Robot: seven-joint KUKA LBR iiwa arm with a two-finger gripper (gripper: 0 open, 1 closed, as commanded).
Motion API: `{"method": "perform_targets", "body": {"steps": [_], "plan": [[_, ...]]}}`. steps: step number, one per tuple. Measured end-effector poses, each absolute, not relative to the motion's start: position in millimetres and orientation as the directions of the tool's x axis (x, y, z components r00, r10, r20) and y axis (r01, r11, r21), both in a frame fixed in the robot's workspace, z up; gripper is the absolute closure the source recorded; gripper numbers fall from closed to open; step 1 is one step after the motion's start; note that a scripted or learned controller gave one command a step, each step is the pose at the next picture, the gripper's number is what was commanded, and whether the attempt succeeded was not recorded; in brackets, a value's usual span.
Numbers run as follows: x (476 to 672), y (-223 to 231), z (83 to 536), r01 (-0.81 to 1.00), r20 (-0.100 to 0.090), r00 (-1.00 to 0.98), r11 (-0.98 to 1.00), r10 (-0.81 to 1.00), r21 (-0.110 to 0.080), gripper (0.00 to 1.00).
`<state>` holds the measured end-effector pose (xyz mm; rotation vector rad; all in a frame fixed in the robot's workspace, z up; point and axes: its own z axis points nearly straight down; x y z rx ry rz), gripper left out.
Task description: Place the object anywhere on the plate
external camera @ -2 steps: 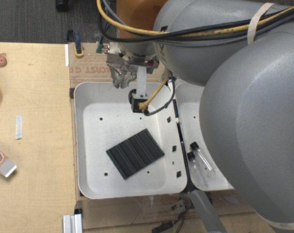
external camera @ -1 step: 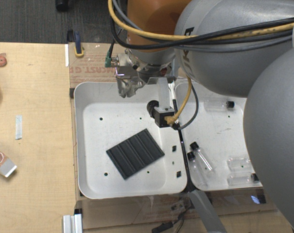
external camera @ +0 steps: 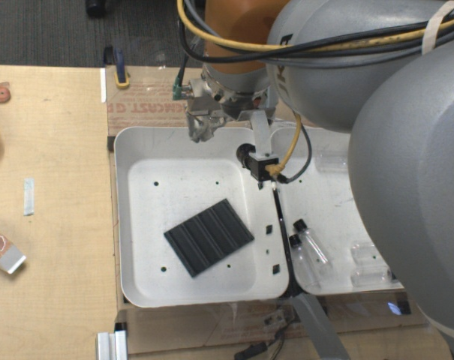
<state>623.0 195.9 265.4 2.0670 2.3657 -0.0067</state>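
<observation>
A black ribbed rectangular plate (external camera: 209, 237) lies flat and turned at an angle in the left bin (external camera: 136, 276), toward its front. My gripper (external camera: 200, 129) hangs over the far rim of that bin, well behind the plate and apart from it. Nothing shows below its tip. A small clear tube with a black cap (external camera: 308, 243) lies in the right bin (external camera: 328, 193), close to the divider. The grey arm and its orange band cover most of the right bin.
A crumpled clear plastic piece (external camera: 365, 265) sits at the front of the right bin. A black-and-yellow cable connector (external camera: 261, 163) hangs over the divider. On the wooden bench at the left lie a grey strip (external camera: 28, 197) and a red-and-grey block (external camera: 3, 250).
</observation>
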Motion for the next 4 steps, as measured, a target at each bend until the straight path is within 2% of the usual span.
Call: {"method": "perform_targets", "body": {"steps": [1, 2, 3, 4], "plan": [[596.8, 156, 298, 0.979, -0.002, -0.206, 0.206, 0.979, -0.003, 1.0], [551.0, 88, 305, 0.872, -0.001, -0.49, 0.49, 0.872, -0.003, 1.0], [556.3, 128, 247, 0.945, -0.001, -0.328, 0.328, 0.945, -0.004, 1.0], [526.9, 114, 288, 0.865, -0.001, -0.503, 0.503, 0.865, -0.002, 1.0]]}}
